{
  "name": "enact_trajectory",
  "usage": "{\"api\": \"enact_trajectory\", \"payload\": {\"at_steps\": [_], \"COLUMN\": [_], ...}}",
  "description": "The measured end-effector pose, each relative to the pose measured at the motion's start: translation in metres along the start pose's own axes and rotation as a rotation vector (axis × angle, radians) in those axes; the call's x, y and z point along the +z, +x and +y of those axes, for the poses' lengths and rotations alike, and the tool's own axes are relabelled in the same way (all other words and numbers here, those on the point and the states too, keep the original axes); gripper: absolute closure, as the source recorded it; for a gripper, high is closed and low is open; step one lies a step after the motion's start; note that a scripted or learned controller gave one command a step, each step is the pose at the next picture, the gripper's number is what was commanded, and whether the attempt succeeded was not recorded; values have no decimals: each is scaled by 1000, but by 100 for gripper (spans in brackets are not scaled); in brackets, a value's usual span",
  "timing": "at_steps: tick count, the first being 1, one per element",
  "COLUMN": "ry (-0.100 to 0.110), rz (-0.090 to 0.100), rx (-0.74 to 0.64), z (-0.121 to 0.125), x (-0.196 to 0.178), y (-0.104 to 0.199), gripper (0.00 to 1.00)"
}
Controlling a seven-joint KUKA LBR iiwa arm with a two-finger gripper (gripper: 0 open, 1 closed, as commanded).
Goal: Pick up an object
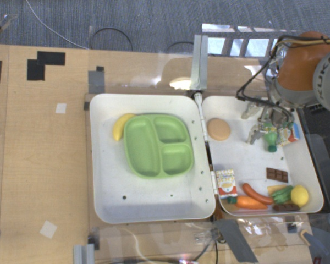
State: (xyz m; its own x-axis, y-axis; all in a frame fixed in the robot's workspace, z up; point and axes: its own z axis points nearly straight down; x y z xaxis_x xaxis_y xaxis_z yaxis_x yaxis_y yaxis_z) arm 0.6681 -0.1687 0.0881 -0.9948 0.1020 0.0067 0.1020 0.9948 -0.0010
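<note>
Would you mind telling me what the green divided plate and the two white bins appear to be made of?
The green divided plate looks like moulded plastic with a matte finish: uniform colour, soft rounded compartment edges. The left white bin and right white bin look like thin formed plastic, smooth and slightly glossy, though painted metal is possible.

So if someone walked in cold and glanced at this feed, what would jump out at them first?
Probably the green divided plate in the left bin, with a banana tucked against its upper-left edge. Next, the arm's claw hanging over the upper part of the right bin, next to a tan bun. Small food toys crowd that bin's lower edge, including a carrot and a lemon.
</note>
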Motion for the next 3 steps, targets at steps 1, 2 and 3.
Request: {"api": "enact_trajectory", "payload": {"at_steps": [1,2,3], "ry": [1,-3,-2], "rz": [-17,-19,-32], "rx": [30,172,168], "z": [-44,-13,-12], "x": [0,0,-15], "y": [37,20,16], "gripper": [0,0,100]}}
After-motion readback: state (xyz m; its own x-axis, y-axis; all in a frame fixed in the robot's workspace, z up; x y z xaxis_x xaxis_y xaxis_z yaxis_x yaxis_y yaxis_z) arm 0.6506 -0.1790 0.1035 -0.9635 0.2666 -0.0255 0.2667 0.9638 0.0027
